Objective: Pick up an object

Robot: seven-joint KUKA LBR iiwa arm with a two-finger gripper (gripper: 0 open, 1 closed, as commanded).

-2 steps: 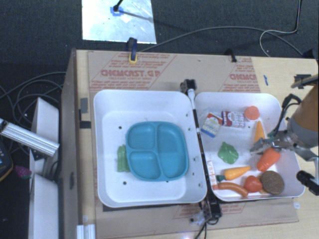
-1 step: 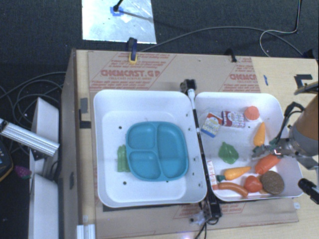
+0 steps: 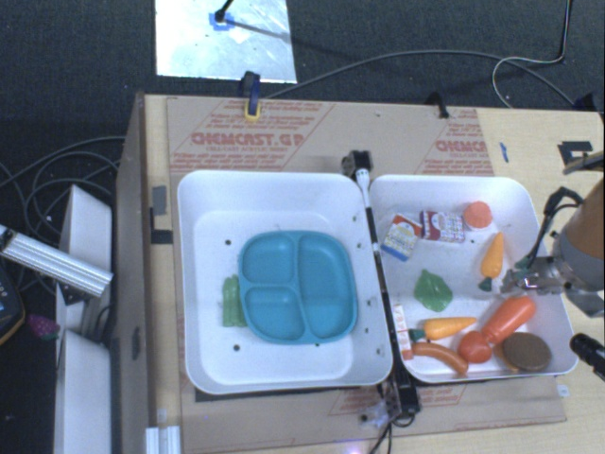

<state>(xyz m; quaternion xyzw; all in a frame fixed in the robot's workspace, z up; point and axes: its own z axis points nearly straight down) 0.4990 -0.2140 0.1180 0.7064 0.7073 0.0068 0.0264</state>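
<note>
Where jaws [image 3: 518, 280] hover, carrot [image 3: 501, 321] just below, apart.

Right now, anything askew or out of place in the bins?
Mostly no. One oddity: a green piece in the left bin lies wedged beside the blue tray, partly under its left edge. The right bin's toy food is scattered loosely, nothing spilled over the rim.

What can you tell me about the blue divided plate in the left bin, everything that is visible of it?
The blue divided plate is light blue and looks like plastic, with rounded corners and raised ridges dividing it into three compartments, all without contents. It lies flat, right side up, near the middle of the left bin, turned slightly askew. A green object lies against its left edge, partly tucked beneath. Nothing else touches it.
</note>
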